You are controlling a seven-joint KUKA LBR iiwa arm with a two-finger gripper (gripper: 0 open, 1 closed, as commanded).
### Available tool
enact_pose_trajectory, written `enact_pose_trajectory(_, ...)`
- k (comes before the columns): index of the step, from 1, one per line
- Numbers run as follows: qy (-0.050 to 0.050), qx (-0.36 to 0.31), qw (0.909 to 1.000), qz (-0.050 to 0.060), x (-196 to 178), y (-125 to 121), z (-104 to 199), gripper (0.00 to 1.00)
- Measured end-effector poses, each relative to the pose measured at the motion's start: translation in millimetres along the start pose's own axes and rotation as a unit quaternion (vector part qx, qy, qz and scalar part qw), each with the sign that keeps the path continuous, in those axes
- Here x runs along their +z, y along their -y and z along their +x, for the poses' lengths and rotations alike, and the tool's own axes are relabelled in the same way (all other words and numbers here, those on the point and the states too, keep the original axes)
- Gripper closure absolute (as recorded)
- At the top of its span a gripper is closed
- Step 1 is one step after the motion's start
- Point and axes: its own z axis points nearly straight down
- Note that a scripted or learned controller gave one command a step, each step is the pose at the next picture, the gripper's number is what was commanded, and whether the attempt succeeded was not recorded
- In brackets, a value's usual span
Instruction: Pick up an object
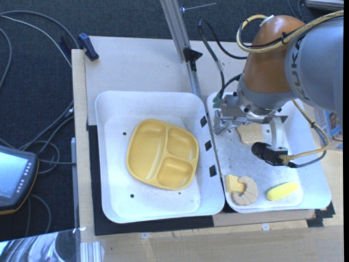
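In the right bin (318,174) a tan toast-like slice (252,134) lies near the middle, partly under the arm. At the bin's front are a round beige ridged piece (248,192) with a small yellow wedge (234,183) against it, and a yellow corn-like piece (282,191) to their right. My gripper (223,123) hangs low over the right bin's left side, next to the dividing wall and just left of the tan slice. Nothing can be seen held in it.
The left bin (109,146) holds a yellow divided plate (162,154). A black plug on a yellow cable (270,153) hangs from the arm over the right bin. A slanted metal post (180,34) rises behind the bins. Cables and a screen (13,176) are on the floor to the left.
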Motion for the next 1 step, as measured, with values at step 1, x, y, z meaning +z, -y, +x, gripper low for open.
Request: enact_pose_trajectory(1,0.000,-0.001,1.0000,0.000,1.1,8.3,52.5,1.00)
